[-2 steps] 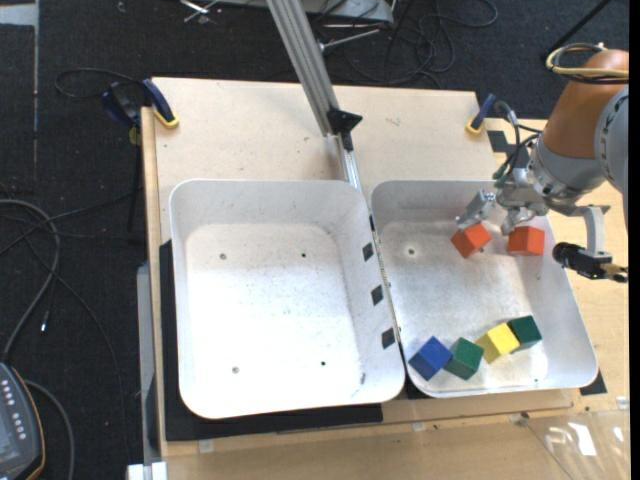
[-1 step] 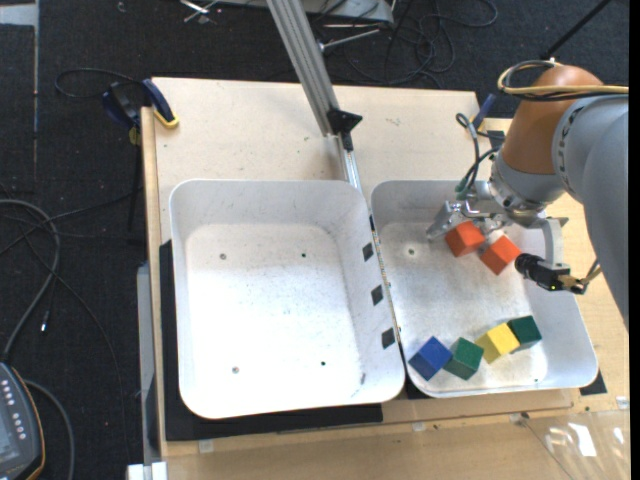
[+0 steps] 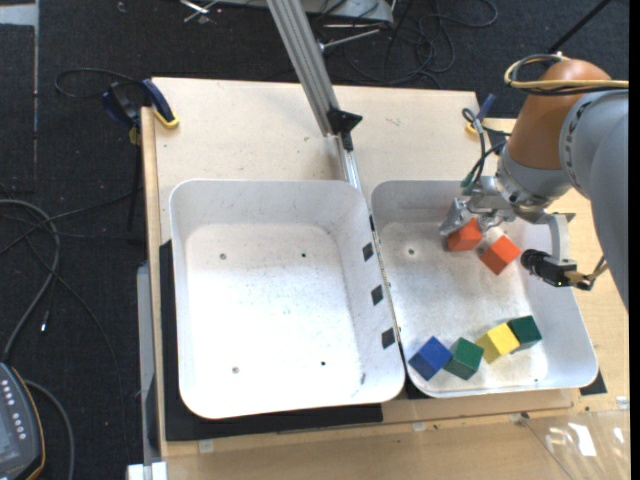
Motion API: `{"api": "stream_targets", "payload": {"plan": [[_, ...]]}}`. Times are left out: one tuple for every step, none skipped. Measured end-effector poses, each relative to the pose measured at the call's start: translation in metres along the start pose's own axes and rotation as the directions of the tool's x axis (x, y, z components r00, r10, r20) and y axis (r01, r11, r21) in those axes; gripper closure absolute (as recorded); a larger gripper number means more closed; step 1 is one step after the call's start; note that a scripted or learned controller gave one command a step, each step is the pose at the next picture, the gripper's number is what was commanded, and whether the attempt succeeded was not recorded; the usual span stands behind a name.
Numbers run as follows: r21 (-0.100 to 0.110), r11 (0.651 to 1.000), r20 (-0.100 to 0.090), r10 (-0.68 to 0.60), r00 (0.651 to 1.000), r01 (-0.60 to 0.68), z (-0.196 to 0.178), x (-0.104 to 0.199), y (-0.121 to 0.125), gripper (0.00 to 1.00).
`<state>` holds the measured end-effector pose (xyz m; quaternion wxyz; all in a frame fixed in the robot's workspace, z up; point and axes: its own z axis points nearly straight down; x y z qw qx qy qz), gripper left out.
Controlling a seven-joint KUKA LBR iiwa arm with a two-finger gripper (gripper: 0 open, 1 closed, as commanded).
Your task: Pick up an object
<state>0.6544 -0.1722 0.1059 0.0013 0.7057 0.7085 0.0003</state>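
My gripper (image 3: pixel 470 220) hangs over the upper middle of the right bin (image 3: pixel 560 368), below the grey arm with its orange band. An orange-red block (image 3: pixel 462 237) sits directly under the gripper tip and touches or nearly touches it. A second orange block (image 3: pixel 500 254) lies just to its lower right on the bin floor. Near the bin's front edge a blue block (image 3: pixel 430 356), a green block (image 3: pixel 465 357), a yellow block (image 3: pixel 497 341) and a dark green block (image 3: pixel 524 330) form a slanted row.
The left bin (image 3: pixel 190 268) lies beside the right one, and a strip with black marks runs along the divide. A slanted metal rail (image 3: pixel 305 53) crosses the back of the bench. Cables hang at the arm's wrist near the right bin's far rim.
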Motion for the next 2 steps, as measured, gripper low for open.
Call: {"api": "stream_targets", "payload": {"plan": [[-0.005,1.0,-0.004,-0.007,1.0,0.007,-0.094,0.115,-0.007,1.0],[0.005,1.0,-0.005,-0.006,1.0,0.006,-0.089,0.19,-0.017,1.0]]}}
